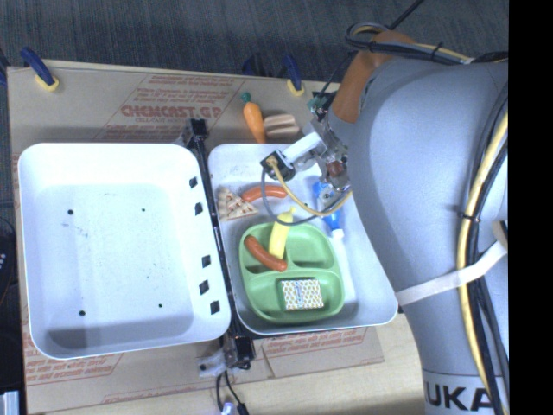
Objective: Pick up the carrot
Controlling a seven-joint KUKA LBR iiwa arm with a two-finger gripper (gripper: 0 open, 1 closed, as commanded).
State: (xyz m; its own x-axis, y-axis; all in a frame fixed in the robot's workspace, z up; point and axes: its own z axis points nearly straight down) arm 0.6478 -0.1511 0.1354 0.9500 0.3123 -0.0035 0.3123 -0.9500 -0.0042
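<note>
Orange carrot: it lies outside both bins, on the cardboard sheet just beyond the right bin's far rim. Its green top points away from the bin.
Tan block: just beside the carrot, on the side nearer the arm.
Gripper: I see it over the far corner of the right bin, near the carrot but apart from it. From this angle I cannot tell whether it is spread or closed.
Green tray: sits in the near half of the right bin. A red sausage lies in its far compartment on the view's left, with a yellow piece just beside it. A patterned square lies in the near compartment.
Bin floor beyond the tray: a second sausage, and a pale triangular slice next to it.
Blue thing: close under the gripper; I cannot make out what it is.
Left bin: white, side by side with the right one.
</note>
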